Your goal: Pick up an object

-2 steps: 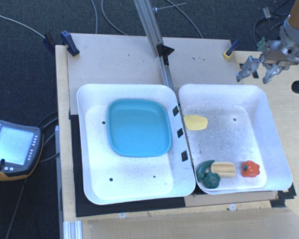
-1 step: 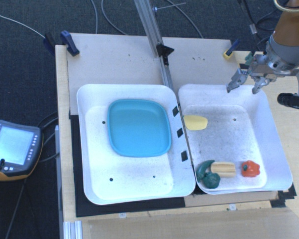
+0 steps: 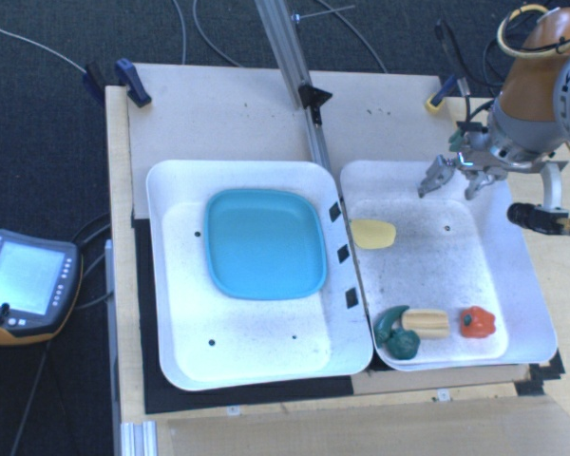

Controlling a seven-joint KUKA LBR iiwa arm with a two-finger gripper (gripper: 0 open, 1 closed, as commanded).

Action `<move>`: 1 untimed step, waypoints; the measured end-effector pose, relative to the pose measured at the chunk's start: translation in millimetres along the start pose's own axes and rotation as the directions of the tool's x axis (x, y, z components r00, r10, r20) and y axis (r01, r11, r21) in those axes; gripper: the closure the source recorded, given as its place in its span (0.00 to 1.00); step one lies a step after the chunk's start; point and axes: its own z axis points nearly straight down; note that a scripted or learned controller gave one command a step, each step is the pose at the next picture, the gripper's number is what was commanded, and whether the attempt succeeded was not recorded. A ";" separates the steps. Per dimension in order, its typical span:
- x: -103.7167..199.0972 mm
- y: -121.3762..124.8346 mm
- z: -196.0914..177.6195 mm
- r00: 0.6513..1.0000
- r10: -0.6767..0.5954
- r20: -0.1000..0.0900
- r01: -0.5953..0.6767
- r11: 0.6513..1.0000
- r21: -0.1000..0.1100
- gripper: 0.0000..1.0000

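Note:
My gripper (image 3: 453, 180) hangs over the back edge of the right bin (image 3: 513, 255), its two fingers spread open with nothing between them. A pale yellow object (image 3: 372, 234) lies at the bin's left side, well left of and below the gripper. Along the bin's front edge lie a green vegetable toy (image 3: 396, 333), a tan block (image 3: 426, 323) and a red pepper toy (image 3: 476, 322), all far from the gripper.
The left bin (image 3: 171, 255) holds a blue square plate (image 3: 265, 242). A metal rail (image 3: 290, 55) runs from the top down between the bins. Blue clamps (image 3: 132, 81) sit at the bench's back corners. A teach pendant (image 3: 24, 283) lies at the far left.

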 end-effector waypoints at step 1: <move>-8.5 3.9 50.4 1.000 0.001 0.000 -0.001 1.000 0.003 0.00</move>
